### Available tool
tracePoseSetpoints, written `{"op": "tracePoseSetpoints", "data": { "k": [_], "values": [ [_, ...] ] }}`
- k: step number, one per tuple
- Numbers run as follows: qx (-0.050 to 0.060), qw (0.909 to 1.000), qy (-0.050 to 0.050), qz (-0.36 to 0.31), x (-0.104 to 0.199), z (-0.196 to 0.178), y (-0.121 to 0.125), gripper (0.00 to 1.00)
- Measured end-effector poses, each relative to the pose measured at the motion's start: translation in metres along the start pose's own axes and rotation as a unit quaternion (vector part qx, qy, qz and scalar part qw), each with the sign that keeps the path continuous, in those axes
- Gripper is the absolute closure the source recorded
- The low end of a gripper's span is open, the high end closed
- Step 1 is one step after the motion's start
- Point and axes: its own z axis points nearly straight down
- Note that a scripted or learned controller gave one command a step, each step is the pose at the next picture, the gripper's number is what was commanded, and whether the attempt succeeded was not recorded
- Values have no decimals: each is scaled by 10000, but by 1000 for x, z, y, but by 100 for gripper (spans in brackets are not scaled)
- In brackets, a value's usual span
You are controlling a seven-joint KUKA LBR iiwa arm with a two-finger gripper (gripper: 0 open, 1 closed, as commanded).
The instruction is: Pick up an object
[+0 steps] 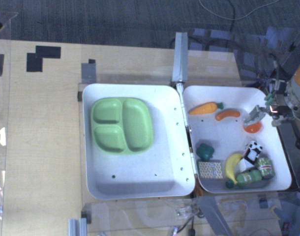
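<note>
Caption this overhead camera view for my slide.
Grey arm's tool over right white bin of toy food; green divided plate in left bin.

You are looking at a robotics lab, not a home. A pale wooden bench (42, 146) carries two white bins (140, 188), held by metal brackets (180, 58). Black marker patches (42, 57) sit at 10 o'clock. Grey carpet (115, 9) and a loose cable (224, 6) lie at 12 o'clock. Toy food (205, 108) fills the bin at 3 o'clock.
</note>
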Motion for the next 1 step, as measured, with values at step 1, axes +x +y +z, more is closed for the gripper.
{"op": "tracePoseSetpoints", "data": {
  "k": [1],
  "values": [
    [-1, 9992, 0, 396, -29, 80, 58, 0]
  ]
}}
